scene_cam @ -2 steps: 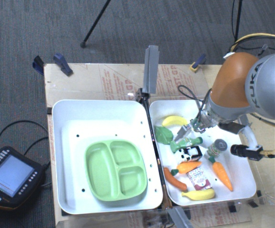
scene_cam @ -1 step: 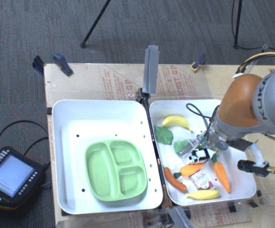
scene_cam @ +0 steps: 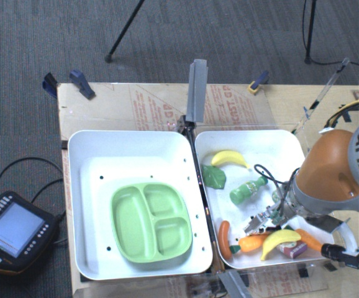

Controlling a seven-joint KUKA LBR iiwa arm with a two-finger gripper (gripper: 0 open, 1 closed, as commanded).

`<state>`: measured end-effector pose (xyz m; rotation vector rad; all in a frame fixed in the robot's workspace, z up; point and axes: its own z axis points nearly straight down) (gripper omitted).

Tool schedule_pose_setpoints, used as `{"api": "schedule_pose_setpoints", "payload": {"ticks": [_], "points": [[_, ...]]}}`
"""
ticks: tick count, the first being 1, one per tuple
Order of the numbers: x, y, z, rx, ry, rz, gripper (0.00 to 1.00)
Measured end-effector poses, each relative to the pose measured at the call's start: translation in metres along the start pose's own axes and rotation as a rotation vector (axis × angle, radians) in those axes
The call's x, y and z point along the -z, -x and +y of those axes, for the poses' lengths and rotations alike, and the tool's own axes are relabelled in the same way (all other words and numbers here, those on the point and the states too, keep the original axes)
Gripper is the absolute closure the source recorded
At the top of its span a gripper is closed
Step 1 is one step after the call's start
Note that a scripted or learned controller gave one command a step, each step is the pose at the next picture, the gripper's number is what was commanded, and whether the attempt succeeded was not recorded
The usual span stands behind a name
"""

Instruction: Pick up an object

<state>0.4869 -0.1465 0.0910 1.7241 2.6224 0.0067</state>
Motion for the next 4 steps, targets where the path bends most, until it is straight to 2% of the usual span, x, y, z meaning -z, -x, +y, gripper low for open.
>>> {"api": "schedule_pose_setpoints", "payload": {"ticks": [1,2,3,4], "points": [[0.000,0.021,0.033,-0.064,-0.001,0.000,0.00],[-0.005,-0.001,0.069,-0.134,-0.008,0.002,0.00],[-0.005,0.003,-0.006,-0.203,-0.009,0.003,0.00],[-0.005,0.005,-0.015,-0.407,-0.009,0.003,0.00]]}}
